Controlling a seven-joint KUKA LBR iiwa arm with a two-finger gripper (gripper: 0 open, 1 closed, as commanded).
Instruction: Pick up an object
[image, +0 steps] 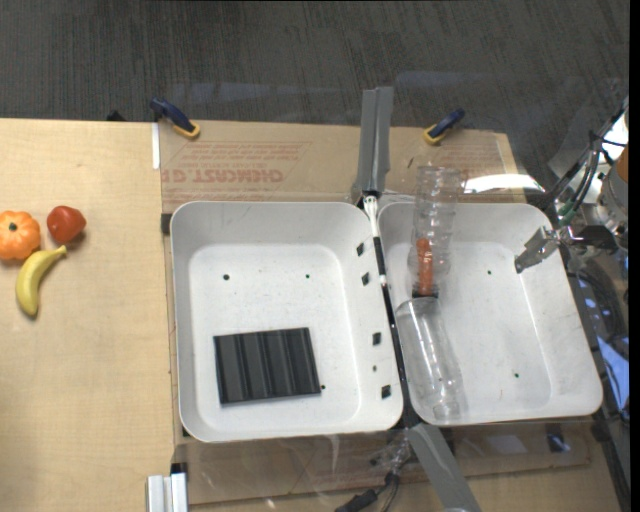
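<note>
Presently, jaws' state could not be told at the right bin's (560, 400) far edge; clear plastic bottles (432, 300) lay along its left wall, likely to roll or slip, being smooth, round and see-through.

Arm (610, 190) cropped at right edge

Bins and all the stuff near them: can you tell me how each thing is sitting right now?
Black ridged tray: lying flat in the left bin.
Clear bottle: lying on its side in the right bin.
Clear tube: leaning over the right bin's back rim.
Banana, tomato, orange: resting on the bench.
Gripper: at the right bin's right edge, holding nothing.
</note>
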